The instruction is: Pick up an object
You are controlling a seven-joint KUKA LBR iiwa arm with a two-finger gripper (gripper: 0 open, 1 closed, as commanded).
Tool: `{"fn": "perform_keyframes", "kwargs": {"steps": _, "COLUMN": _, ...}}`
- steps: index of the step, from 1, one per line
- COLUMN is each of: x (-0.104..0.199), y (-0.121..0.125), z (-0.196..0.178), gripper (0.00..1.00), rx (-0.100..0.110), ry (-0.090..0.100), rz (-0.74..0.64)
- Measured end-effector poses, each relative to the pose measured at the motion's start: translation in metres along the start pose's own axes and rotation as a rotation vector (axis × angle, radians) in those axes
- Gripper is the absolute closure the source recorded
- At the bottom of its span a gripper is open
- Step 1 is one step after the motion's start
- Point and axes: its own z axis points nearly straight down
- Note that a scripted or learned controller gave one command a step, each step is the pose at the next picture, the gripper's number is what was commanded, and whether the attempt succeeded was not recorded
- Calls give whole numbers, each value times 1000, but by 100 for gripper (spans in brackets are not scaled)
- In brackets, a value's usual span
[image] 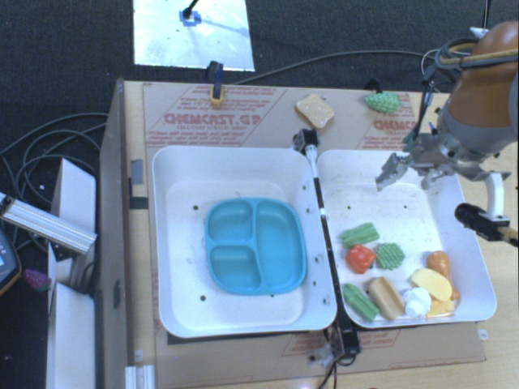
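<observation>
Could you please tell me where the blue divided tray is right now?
The blue divided plastic tray lies flat in the left shallow white bin, near its centre, left of the divider.

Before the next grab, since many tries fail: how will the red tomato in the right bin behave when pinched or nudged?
The tomato looks round and glossy, so it may slip out of a pinch or roll if nudged. It lies against the green bean and the bumpy green piece, which would probably shift too. It looks like a small toy, likely light.

A blue divided tray (255,245) is lying in the left bin (178,193). Cables (49,136) are trailing beside the desk (243,116), and a clamp (216,83) is gripping its far edge.
</observation>
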Motion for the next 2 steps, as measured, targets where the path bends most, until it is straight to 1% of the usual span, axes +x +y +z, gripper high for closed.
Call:
{"fn": "perform_keyframes", "kwargs": {"steps": 1, "x": 14, "y": -56, "z": 93, "gripper": 0, "rx": 2, "ry": 1, "rz": 2}}
{"fn": "perform_keyframes", "kwargs": {"steps": 2, "x": 17, "y": -55, "z": 154, "gripper": 0, "rx": 0, "ry": 0, "rz": 2}}
